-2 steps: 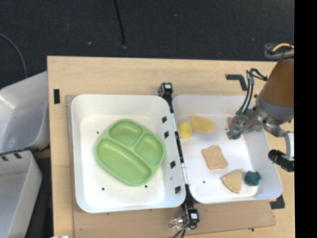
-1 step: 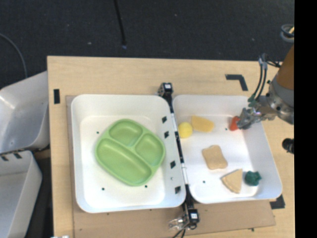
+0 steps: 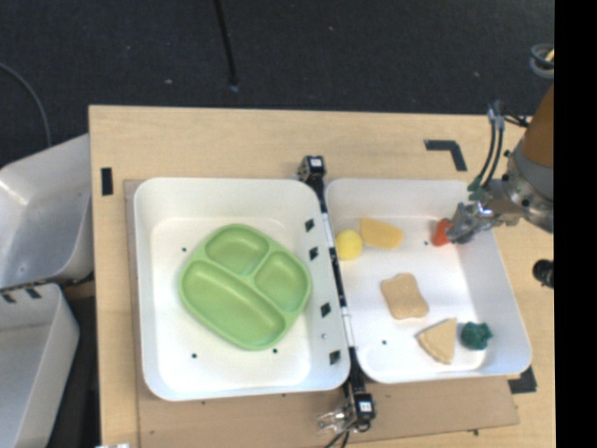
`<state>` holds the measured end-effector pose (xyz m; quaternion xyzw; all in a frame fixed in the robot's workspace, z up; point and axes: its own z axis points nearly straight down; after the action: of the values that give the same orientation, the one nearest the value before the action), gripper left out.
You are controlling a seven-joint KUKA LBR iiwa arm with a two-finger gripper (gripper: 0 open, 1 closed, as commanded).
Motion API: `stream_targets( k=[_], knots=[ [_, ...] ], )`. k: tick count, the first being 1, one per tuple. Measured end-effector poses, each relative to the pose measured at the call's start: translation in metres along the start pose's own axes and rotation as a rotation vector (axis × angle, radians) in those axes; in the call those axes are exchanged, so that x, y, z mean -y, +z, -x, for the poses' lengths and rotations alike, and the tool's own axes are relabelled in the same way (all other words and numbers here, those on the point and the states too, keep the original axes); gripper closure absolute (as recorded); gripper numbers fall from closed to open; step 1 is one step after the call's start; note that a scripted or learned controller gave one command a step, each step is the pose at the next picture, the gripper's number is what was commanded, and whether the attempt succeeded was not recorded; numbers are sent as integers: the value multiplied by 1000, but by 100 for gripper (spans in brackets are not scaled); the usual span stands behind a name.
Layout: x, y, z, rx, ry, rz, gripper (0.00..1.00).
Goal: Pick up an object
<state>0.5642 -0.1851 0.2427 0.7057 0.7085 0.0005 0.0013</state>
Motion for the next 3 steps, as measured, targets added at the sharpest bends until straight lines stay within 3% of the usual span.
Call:
stream_targets(
  k=[3],
  knots=[
    [-62, 15, -137, -2, -2, 0, 100]
  ],
)
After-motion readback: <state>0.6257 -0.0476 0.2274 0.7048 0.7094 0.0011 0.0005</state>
